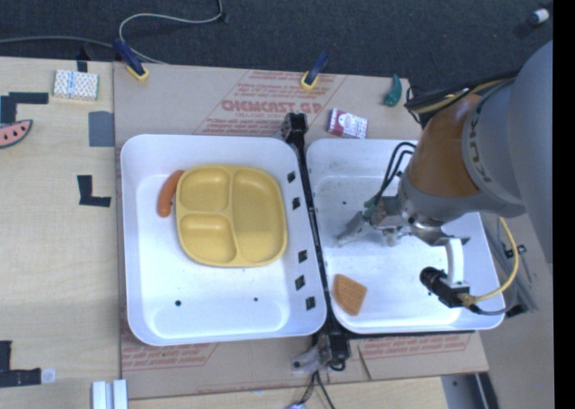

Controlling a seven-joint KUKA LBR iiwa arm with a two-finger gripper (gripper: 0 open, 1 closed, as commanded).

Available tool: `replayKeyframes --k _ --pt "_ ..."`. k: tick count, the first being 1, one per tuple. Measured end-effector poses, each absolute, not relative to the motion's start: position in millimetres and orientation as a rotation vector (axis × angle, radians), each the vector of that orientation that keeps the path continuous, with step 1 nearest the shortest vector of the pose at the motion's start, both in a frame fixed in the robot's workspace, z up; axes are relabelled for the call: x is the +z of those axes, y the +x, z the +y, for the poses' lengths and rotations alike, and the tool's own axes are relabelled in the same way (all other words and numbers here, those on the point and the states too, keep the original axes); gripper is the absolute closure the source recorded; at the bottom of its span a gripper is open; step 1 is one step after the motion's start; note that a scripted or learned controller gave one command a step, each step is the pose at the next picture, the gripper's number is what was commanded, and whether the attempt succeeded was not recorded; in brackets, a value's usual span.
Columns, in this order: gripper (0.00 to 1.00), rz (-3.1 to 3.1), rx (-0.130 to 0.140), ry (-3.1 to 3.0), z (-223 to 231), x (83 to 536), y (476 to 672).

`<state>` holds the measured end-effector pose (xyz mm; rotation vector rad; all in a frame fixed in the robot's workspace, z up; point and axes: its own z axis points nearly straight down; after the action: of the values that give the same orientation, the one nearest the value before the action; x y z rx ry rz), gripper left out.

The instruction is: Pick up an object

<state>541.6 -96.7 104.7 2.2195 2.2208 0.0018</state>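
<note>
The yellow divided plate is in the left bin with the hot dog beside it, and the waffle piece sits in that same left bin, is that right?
Not quite. The camera view shows the yellow divided plate in the left bin with the hot dog beside it, but the waffle piece lies in the right bin, near its front left corner.

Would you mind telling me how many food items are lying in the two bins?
2: an orange sausage beside the yellow tray in the left bin, a cracker in the right bin. The arm may hide others.
</note>
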Motion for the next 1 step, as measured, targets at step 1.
replayKeyframes --k 1 --pt "0.0 2.223 0.003 2.218 -111.5 85.9 600.1"
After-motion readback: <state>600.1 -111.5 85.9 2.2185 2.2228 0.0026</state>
